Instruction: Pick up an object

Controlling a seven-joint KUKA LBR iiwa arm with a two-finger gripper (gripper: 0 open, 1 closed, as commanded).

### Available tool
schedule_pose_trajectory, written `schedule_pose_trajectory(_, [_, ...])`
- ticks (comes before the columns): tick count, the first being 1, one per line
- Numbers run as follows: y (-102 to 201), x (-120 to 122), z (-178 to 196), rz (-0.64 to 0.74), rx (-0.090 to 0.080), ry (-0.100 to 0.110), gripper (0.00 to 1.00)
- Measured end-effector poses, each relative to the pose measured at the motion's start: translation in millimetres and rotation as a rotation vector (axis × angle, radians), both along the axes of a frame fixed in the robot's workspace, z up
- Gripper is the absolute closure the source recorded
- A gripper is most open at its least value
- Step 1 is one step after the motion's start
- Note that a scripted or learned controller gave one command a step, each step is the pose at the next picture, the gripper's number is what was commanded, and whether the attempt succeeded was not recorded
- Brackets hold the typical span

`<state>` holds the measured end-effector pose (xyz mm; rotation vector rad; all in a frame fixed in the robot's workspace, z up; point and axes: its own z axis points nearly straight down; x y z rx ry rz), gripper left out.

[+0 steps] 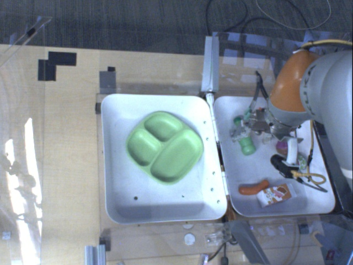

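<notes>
**Over the right bin, above the green piece**

I reach in from the right, my grey arm (331,87) and its orange band (289,87) hanging over the far half of the right bin (325,206). My pincer (248,127) sits low over that bin's left part, pointing toward the wall between the two bins. Whether it stands wide or narrow I cannot tell: the metal parts at its tip blur together from this height, and nothing shows clearly between them.

Just below my tip lies a small green cylinder-like object (247,146), on the bin floor and tilted. I cannot tell whether I touch it. To its right, partly under my wrist, a small magenta object (282,146) peeks out, with a white piece (292,150) beside it.

Nearer the front of the same bin lie a pair of scissors (295,171) with dark handles and yellowish blades, toward the right wall. Below them an orange-red sausage-shaped thing (254,188) lies almost level, and touching its right end sits a small brown and white packet (274,195).

The left bin (116,164) holds a green divided plate (165,146) with three compartments, resting near its middle, well apart from me.
</notes>
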<state>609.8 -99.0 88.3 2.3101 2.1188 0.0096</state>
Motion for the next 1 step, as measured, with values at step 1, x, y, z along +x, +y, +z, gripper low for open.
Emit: schedule_pose_trajectory(1, [1.9, 2.3, 12.4, 0.002, 0.002, -0.007, 1.00])
